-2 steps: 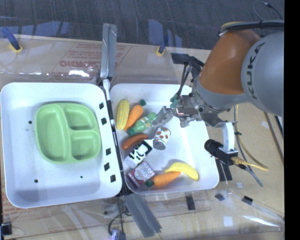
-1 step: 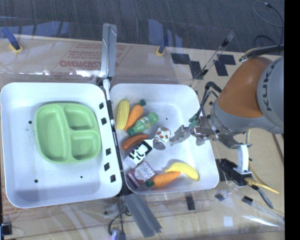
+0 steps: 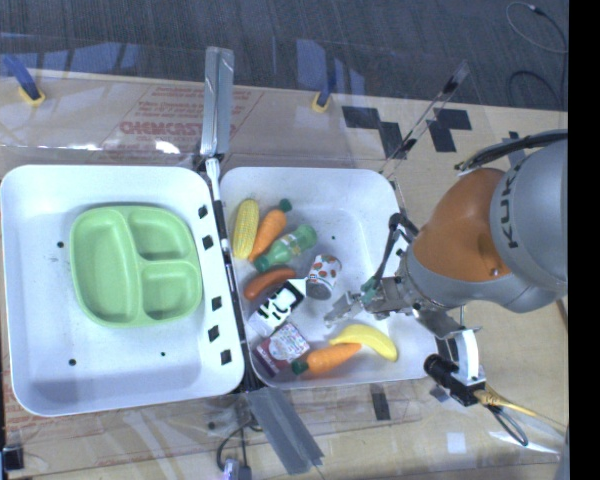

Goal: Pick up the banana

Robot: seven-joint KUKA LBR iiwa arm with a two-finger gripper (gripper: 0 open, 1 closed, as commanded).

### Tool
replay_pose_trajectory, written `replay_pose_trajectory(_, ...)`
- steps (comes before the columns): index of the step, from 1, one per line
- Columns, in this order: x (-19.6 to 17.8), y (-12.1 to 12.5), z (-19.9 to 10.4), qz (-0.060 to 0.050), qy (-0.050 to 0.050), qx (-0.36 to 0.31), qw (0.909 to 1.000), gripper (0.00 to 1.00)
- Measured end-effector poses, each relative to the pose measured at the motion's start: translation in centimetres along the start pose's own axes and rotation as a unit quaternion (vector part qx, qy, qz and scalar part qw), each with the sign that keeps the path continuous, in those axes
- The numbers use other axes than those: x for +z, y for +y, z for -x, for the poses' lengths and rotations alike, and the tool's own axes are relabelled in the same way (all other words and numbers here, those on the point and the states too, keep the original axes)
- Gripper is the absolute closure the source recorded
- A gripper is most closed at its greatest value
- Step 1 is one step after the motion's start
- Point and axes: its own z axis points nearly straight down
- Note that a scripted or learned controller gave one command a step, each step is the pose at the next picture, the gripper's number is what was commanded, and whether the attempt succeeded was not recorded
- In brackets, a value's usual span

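Item: banana, yellow, curved, lying flat in the right bin at about 5 o'clock of its floor, near the front wall, just beside and to the right of a carrot

Gripper: hovering just above the banana at its 12 o'clock, reaching in from 3 o'clock under the grey arm with its orange band; the jaws are too blurred against the bin floor, so I cannot tell how wide they are standing, and nothing is showing between them

Step in hand, as judged: closing in on the banana, not yet lifting. Doing it well is likely calling for lowering toward 6 o'clock until the jaws are straddling the fruit across its narrow width near mid-curve, keeping clear of the carrot at 9 o'clock and the bin wall at 6 o'clock, then closing and rising straight

Right bin, contents: corn cob at 10 o'clock; second carrot just beside it; green bottle near centre; small can with a face print at centre; orange-red piece, kind unclear, at 8 o'clock; black-and-white packet and red-labelled packet at 7 o'clock; the carrot and banana along the front

Left bin, contents: green divided plate, three compartments, sitting left of centre, nothing lying in it

Both bins are resting side by side on the desk
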Motion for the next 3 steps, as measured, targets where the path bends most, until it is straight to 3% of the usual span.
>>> replay_pose_trajectory(1, 2.67, -0.01, 1.92, 0.0, 0.0, -0.017, 0.9999, 0.0)
replay_pose_trajectory(2, 2.68, 0.0, 1.88, 0.0, 0.001, -0.055, 0.9985, 0.0)
replay_pose_trajectory(3, 1.68, 0.0, 1.94, 0.0, 0.001, -0.057, 0.9984, 1.0)
